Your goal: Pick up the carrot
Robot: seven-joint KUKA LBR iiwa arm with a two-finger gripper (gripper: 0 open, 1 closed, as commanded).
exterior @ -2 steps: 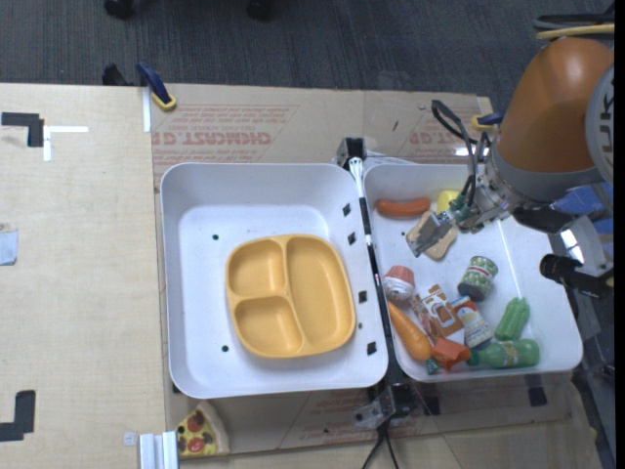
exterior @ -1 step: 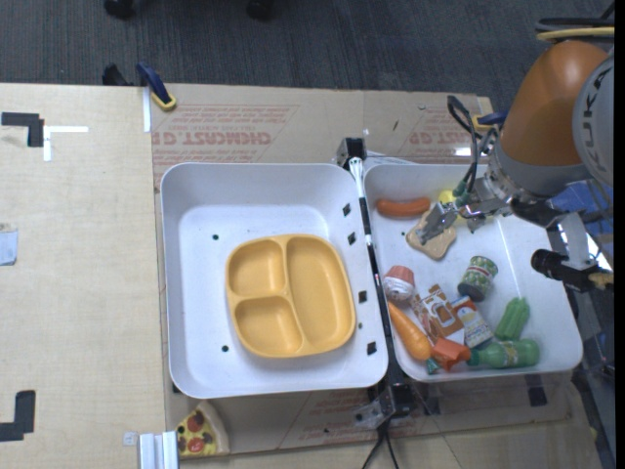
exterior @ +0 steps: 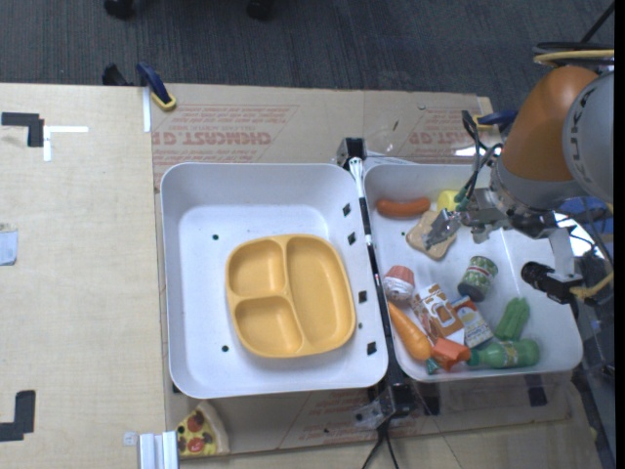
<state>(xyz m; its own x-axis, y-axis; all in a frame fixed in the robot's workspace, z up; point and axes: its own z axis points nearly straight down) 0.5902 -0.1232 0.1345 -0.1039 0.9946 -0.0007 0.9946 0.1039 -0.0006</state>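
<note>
You have the wide beige cardboard-topped bench [exterior: 78,291] spreading well to the pincer's left, and on it two shallow white plastic bins side by side. The left white bin [exterior: 186,262] sits well left of the pincer and holds a yellow three-compartment plastic plate [exterior: 290,294]. The right white bin [exterior: 547,355] lies directly beneath the pincer. The grey arm with its orange band [exterior: 547,125] comes in from the right and stands above and to the right of the pincer. The metal two-finger pincer [exterior: 441,229] hangs low over the upper part of the right bin, right at a tan bread-slice-shaped toy [exterior: 433,240]; you cannot tell from here whether it is parted or closed, nor whether it touches that slice. Just above and left of the pincer lies a red-orange sausage-shaped toy [exterior: 403,205]. The orange carrot [exterior: 409,331] lies well below the pincer and slightly left, slanting along the bin's left wall, untouched. Beside the carrot you see a small printed snack packet [exterior: 445,313], and below the pincer to its right a dark green round jar [exterior: 478,277] and green vegetable-shaped toys [exterior: 509,335] near the bin's lower edge.
</note>
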